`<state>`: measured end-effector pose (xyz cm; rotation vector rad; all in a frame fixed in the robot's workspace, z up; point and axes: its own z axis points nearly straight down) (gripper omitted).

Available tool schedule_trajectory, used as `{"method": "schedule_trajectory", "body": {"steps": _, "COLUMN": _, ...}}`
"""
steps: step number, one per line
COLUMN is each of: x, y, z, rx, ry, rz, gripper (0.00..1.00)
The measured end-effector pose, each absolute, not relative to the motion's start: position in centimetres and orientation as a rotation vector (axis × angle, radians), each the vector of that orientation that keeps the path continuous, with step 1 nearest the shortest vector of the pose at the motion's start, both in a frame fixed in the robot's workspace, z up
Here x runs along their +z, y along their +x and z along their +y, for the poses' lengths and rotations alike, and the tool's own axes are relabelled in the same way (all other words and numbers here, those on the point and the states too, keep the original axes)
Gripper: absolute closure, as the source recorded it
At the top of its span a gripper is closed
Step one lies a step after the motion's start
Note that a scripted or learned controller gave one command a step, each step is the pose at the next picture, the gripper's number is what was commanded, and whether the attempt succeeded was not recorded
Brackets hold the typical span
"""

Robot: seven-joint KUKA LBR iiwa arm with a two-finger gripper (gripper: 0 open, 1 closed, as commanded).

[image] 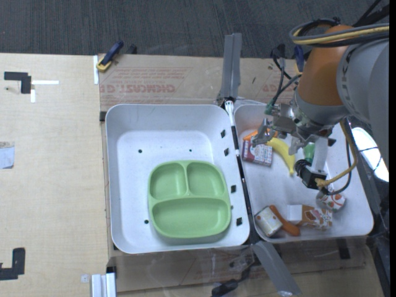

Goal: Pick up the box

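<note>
The box [258,154], a small flat carton with a purple and red print, lies in the right bin [352,224] near its left wall. My gripper [263,136] hangs just over the box's far edge, reaching in from the grey and orange arm at the upper right. Whether it touches the box I cannot tell. A yellow banana [286,155] lies right beside the box, under the wrist.
The left bin [124,166] holds a green divided plate [189,198]. Along the right bin's near wall lie a small can [266,221], an orange carrot-like piece [286,223] and two patterned packets [317,217] [335,201]. A divider wall [238,166] separates the bins.
</note>
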<state>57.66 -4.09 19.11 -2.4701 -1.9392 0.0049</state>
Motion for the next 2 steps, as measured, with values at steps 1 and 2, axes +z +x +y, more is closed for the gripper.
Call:
{"method": "schedule_trajectory", "body": {"steps": 1, "x": 19.1, "y": 55.3, "z": -4.4, "rx": 0.007, "ry": -2.470, "rz": -1.938, "gripper": 0.00}}
{"method": "schedule_trajectory", "body": {"steps": 2, "x": 19.1, "y": 48.8, "z": -3.0, "rx": 0.005, "ry": -2.417, "rz": -2.004, "gripper": 0.00}}
